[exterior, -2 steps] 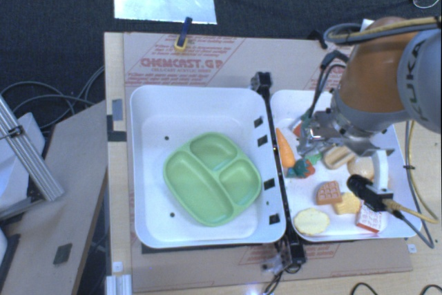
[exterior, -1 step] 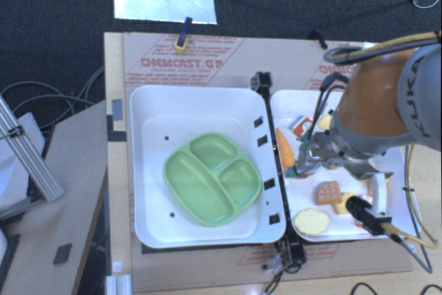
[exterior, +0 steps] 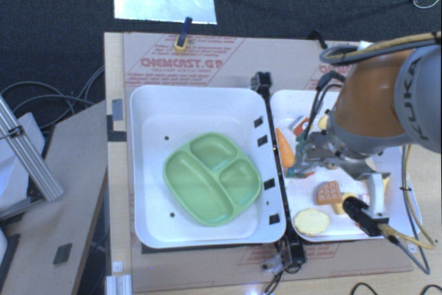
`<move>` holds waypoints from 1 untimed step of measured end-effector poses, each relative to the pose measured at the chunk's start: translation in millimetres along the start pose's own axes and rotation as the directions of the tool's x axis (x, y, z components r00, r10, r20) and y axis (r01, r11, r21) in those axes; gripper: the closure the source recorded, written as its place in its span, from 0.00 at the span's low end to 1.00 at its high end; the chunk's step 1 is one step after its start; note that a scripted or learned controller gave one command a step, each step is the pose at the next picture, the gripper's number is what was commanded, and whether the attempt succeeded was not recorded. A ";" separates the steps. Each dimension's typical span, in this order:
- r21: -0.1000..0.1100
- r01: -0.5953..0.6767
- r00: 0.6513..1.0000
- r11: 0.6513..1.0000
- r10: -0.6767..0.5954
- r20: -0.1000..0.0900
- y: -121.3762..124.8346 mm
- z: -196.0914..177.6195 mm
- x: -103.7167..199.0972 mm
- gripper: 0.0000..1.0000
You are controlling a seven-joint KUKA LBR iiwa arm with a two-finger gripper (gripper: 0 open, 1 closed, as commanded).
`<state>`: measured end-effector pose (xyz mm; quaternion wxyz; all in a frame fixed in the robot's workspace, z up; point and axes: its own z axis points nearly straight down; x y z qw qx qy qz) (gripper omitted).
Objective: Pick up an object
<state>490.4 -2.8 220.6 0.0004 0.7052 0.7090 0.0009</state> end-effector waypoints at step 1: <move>-0.001 -0.004 1.000 1.000 0.004 0.001 -1.5 -11.5 -14.6 1.00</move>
